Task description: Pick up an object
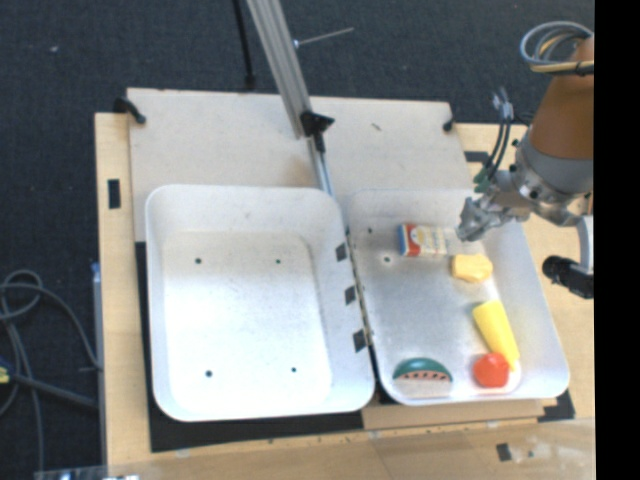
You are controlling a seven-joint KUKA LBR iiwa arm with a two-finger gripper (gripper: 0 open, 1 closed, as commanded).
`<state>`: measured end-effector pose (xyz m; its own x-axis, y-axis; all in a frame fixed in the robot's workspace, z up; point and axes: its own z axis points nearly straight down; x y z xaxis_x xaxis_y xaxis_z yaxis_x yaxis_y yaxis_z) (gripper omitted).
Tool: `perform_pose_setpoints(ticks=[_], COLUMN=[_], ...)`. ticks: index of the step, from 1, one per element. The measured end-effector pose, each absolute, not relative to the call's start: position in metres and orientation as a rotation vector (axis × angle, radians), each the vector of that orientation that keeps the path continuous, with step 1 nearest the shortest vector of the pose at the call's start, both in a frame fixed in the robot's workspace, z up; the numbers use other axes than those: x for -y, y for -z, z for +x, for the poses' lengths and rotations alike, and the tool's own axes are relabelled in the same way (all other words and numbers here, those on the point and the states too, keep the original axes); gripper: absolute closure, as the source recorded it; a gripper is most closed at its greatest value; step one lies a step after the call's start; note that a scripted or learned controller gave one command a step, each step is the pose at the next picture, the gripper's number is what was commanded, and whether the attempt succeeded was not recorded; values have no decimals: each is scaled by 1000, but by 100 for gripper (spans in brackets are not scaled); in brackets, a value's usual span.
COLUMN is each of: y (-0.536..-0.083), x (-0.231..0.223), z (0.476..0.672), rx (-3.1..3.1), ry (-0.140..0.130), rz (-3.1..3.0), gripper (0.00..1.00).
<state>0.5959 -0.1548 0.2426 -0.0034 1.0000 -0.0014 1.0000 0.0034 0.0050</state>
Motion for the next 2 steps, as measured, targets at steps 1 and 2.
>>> perform_pose_setpoints(ticks=[1, 2], y=[-252, -259], x=[103, 47], z=[576, 561], rx=[-2228, -2230], ry=[-3, -4], rz=[2214, 2213], gripper=[100, 100])
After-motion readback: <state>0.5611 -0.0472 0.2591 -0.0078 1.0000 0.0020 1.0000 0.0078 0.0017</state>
